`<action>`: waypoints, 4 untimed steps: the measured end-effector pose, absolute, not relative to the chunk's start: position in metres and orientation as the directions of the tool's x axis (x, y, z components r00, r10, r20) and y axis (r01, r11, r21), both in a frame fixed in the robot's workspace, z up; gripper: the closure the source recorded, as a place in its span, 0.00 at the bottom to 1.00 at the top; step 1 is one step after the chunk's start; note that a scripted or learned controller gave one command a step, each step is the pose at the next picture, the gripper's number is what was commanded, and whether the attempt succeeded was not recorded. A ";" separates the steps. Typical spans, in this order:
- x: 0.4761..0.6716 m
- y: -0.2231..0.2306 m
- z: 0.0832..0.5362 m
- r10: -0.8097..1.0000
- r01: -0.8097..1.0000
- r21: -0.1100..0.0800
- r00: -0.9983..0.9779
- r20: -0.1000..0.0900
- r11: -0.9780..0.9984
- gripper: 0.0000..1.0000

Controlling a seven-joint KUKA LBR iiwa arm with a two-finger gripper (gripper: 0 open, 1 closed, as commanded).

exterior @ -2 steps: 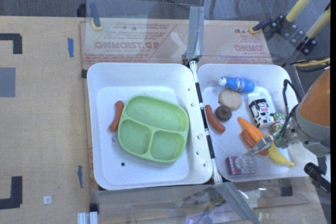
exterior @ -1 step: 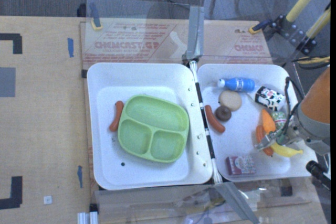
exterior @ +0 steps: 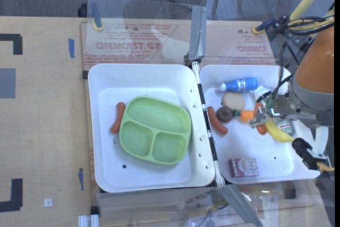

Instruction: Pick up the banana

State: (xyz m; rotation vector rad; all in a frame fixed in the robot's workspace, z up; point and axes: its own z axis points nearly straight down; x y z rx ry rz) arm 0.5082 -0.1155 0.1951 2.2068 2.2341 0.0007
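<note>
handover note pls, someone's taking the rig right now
Gripper: low in the right bin, over the banana's near end; grip state unclear.
Banana: lying on the bin floor at the right side, next to an orange piece.
Left bin has the green tray.
Done: arm is at the banana.
Left: confirm grasp, lift it.

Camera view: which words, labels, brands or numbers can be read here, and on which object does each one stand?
No text can be read with certainty.
Clear panel behind the left bin: large reddish print, mirrored and faint, not legible.
Clear panel behind the right bin: the same reddish print, cut off, not legible.
Blue bottle: white label, too small to read.
Red box: print too blurred to read.
Banana: no visible sticker.
</note>
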 end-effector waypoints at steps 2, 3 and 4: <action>0.643 -0.106 0.220 0.944 0.944 0.002 0.330 -0.002 -0.330 1.00; 0.664 -0.131 0.191 0.501 0.501 -0.001 0.865 -0.002 -0.865 1.00; 0.651 -0.075 0.228 0.411 0.411 -0.002 0.912 -0.003 -0.912 1.00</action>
